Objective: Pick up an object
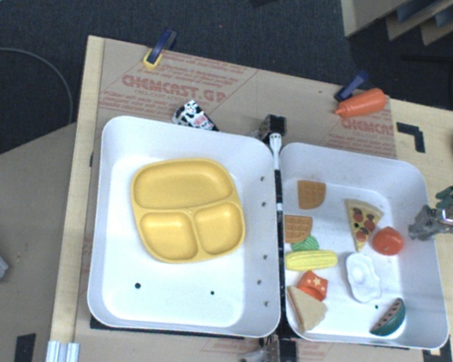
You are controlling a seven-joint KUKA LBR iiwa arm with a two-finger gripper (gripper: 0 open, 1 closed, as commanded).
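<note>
The arm reaches in low from the right, its gripper (429, 222) poised at the right rim of the right bin (401, 176), metal linkage trailing back toward the frame edge. The claw is small and partly lost against the bench; whether it is open or closed cannot be told, and nothing can be seen between its tips.

Just left of the claw, inside the right bin, lies a red tomato (387, 240), touching the lower end of a pizza slice (362, 221). Below them sits a white fried egg (362, 276), and near the bin's lower right corner a watermelon slice (390, 317). Along the bin's left side run a tan cracker (310, 194), a waffle piece (297, 228), a corn cob (310, 258) lying crosswise with a green bit (306, 244) on its upper edge, a red pepper chunk (313, 284) and, at the bottom, a sandwich wedge (305, 308).

The left bin (110, 225) holds a yellow plate (187, 210) with three compartments, set toward the upper part and turned at an angle.

On the bench (250, 93) beyond the bins rest an orange carrot (363, 103) at upper right, a black-and-white cow toy (195, 115) by the left bin's top edge and a yellow-tipped clamp (157, 50) at upper left.
</note>
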